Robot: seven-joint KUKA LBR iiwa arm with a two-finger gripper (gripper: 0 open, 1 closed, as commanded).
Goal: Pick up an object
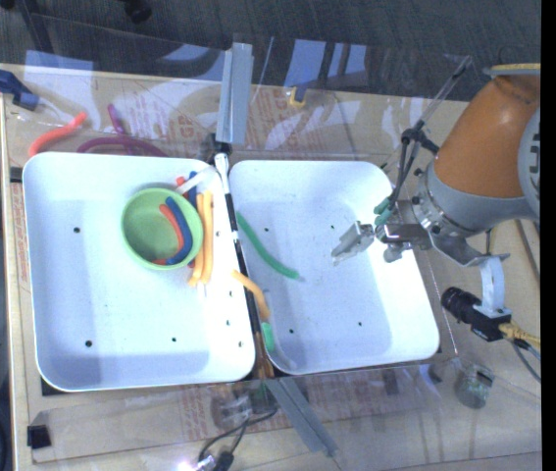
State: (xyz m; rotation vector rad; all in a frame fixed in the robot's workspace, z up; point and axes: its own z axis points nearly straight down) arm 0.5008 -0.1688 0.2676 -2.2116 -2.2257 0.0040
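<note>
My gripper (pixel 371 246) hovers over the right part of the right bin (pixel 356 341), open, with nothing between its fingers (pixel 349 244). A thin green strip (pixel 266 255) lies on the floor of that bin, to the gripper's left and apart from it. In the left bin (pixel 81 312) sits a green bowl (pixel 145 232) with red and blue curved pieces (pixel 173 226) inside it. Yellow and orange sticks (pixel 204 248) lean along that bin's right side.
An orange piece (pixel 254 293) and a small green piece (pixel 268 338) lie at the divide between the bins. Behind the left bin, on the bench, lie a purple hose (pixel 121 146) and an orange strip (pixel 57 132). A metal bar (pixel 232 96) stands upright behind the divide.
</note>
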